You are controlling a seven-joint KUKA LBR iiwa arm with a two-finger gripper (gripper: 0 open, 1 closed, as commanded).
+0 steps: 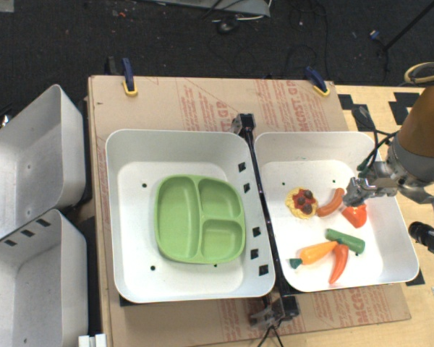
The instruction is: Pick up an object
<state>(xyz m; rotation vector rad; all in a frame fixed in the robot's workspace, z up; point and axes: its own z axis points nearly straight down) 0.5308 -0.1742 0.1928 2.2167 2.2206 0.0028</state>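
Note:
The right bin (pixel 304 154) holds several toy foods: a small pizza-like round piece (pixel 302 202), a brown sausage (pixel 330 202), a red pepper piece (pixel 355 216), a green cucumber (pixel 346 241), an orange carrot (pixel 315 253) and a red chilli (pixel 339 264). My gripper (pixel 356 192) hangs at the bin's right side, right over the sausage's upper end and the red pepper piece. The orange-banded arm (pixel 423 132) comes in from the right edge.
The left bin (pixel 123 165) holds a green divided plate (pixel 200 219). Two more white bins (pixel 29 194) stand off the bench to the left. Clamps (pixel 129 79) sit at the board's back edge.

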